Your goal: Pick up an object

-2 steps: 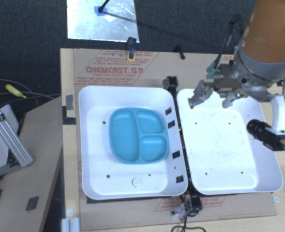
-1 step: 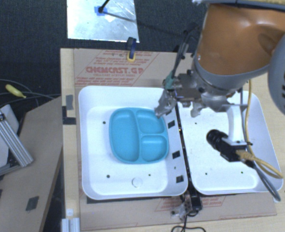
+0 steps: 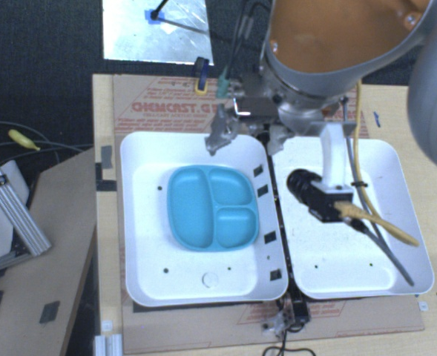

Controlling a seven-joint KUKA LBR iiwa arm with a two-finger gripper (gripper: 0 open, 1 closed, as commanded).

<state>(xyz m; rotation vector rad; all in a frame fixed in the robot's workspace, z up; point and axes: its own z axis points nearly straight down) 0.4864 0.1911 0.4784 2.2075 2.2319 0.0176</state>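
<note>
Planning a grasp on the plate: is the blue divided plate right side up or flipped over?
Right side up: the blue divided plate lies flat in the left bin, its three compartments showing as hollows facing the camera.

Two white bins, left (image 3: 140, 199) and right (image 3: 403, 191), sit side by side on a cardboard sheet (image 3: 166, 106). Aluminium framing (image 3: 7, 206) stands at far left. A reflective panel (image 3: 155, 17) lies beyond the bench.

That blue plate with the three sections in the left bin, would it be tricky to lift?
The blue divided plate looks like stiff moulded plastic, so it should keep its shape and is probably light. It lies flat in the left bin, with a low rim, so fingers may slip off. It seems unlikely to roll.
</note>
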